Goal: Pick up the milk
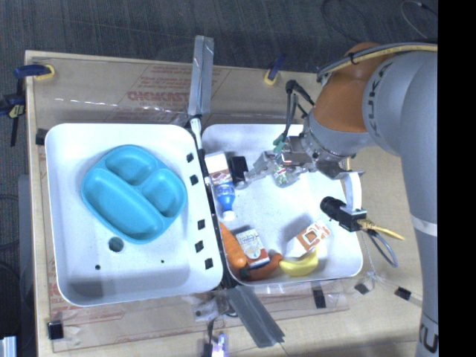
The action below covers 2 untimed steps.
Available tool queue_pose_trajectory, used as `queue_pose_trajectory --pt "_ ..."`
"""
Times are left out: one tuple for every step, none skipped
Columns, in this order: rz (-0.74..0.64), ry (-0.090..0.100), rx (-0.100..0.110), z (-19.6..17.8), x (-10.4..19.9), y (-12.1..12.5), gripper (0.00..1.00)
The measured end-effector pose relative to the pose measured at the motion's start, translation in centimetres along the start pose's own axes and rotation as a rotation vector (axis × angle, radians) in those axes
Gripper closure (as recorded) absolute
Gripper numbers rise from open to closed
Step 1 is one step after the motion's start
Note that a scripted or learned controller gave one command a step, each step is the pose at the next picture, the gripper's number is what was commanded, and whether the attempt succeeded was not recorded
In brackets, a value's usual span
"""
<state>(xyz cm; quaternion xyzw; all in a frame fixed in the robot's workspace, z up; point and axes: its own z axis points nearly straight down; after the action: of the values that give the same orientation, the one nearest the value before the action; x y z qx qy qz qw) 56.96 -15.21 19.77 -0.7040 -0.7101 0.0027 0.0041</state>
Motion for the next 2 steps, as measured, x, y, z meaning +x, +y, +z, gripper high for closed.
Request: queue_pose_trajectory --pt "0.089 0.000 0.000 6.7 -5.8 -4.3 0.00" --pt "0.097 0.001 -0.002 8.6 -5.5 -9.4 0.00"
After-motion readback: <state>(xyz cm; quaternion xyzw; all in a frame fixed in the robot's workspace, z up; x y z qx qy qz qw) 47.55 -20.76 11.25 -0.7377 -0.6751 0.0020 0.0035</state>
